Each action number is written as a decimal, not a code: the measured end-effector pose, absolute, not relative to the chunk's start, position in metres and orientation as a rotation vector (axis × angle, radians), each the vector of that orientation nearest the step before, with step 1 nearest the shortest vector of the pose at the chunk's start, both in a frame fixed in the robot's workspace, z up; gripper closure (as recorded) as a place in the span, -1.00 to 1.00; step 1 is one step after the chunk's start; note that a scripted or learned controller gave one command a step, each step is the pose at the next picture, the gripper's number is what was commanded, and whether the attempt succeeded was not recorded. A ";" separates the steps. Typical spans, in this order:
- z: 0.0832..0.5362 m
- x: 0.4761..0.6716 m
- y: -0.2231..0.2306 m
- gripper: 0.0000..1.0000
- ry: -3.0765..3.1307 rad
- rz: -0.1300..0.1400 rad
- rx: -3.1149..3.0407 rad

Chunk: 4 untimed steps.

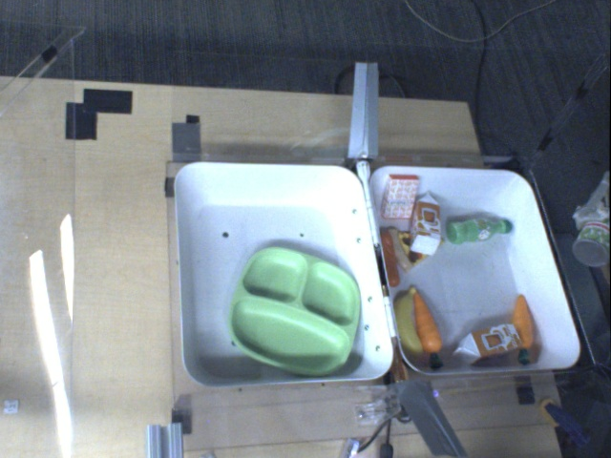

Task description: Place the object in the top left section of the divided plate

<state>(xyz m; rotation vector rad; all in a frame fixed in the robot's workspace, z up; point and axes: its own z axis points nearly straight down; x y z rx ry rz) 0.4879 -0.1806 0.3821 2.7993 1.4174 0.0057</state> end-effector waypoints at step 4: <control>0.096 0.488 -0.096 1.00 1.387 0.007 2.817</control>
